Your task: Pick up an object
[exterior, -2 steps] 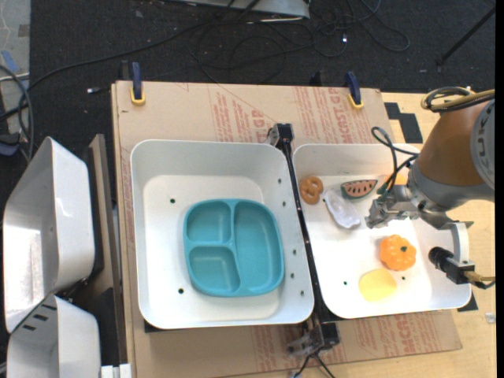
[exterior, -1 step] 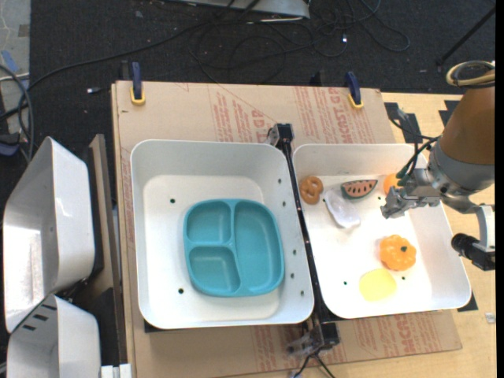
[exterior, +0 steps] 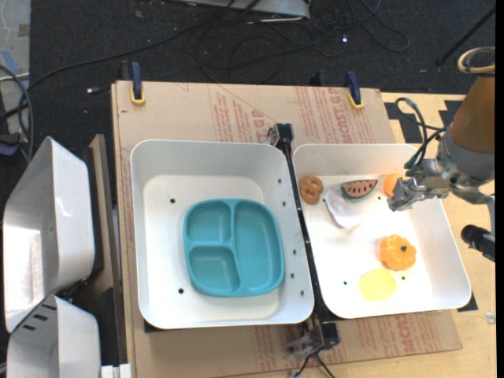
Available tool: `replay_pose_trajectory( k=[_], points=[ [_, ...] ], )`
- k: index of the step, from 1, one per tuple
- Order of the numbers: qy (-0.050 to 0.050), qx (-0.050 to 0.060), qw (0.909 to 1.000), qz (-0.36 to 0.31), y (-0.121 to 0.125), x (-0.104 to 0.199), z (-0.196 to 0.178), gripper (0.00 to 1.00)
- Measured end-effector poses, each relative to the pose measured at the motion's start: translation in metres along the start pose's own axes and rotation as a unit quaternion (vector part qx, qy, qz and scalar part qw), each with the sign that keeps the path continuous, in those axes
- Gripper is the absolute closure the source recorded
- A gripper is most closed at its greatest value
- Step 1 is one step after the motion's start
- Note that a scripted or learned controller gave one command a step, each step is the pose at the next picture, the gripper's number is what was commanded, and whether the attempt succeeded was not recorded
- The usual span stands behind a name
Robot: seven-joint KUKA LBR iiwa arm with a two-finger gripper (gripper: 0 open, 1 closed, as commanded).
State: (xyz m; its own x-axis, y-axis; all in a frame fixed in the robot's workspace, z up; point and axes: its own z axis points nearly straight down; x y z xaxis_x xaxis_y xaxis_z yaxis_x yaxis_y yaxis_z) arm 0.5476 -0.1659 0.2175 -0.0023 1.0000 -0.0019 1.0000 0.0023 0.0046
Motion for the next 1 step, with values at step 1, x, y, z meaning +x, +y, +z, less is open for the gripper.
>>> replay_pose_trajectory(
  k=[1],
  points=[
    [0.001,0.001,1.0,-0.003,0.015,0.0458,0.006,1.0]
  ],
)
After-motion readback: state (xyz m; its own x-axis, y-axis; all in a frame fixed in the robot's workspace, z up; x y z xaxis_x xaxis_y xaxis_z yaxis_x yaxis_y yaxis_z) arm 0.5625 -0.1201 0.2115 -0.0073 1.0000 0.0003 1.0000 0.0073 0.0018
